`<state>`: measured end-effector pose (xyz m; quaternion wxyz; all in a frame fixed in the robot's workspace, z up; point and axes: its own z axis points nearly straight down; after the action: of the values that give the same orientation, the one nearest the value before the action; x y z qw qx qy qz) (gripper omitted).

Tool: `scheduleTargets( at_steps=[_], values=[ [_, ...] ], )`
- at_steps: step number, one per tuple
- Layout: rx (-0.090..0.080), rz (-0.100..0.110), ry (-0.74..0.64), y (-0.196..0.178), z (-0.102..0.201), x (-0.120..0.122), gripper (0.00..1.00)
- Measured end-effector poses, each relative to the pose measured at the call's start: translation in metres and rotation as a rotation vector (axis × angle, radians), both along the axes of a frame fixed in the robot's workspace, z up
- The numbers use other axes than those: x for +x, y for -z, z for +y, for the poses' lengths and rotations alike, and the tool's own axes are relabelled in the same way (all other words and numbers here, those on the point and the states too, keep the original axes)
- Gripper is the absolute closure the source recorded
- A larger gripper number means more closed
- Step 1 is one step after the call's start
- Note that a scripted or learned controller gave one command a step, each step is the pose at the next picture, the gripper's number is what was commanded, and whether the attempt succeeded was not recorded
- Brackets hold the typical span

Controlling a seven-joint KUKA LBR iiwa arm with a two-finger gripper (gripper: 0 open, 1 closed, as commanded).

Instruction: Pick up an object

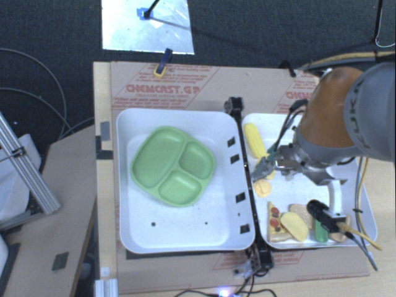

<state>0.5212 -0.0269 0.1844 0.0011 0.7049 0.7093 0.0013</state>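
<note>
Roughly five food toys (pixel 288 223), one green plate (pixel 173 164), two bins (pixel 185 240).

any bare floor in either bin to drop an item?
Left bin: bare white floor along its near edge and far right corner, around the green divided plate. Right bin: crowded; corn cob at the far left, toy food pile along the near edge, gripper and arm over the middle.
</note>
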Motion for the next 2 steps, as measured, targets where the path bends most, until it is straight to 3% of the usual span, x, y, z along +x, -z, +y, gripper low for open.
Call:
scheduleTargets(
  at_steps=[1, 2],
  values=[
    [-0.002, -0.003, 0.004, 0.0, -0.03, 0.05, 0.0],
    [0.002, 0.003, -0.002, -0.032, 0.016, 0.011, 0.0]
  ],
)
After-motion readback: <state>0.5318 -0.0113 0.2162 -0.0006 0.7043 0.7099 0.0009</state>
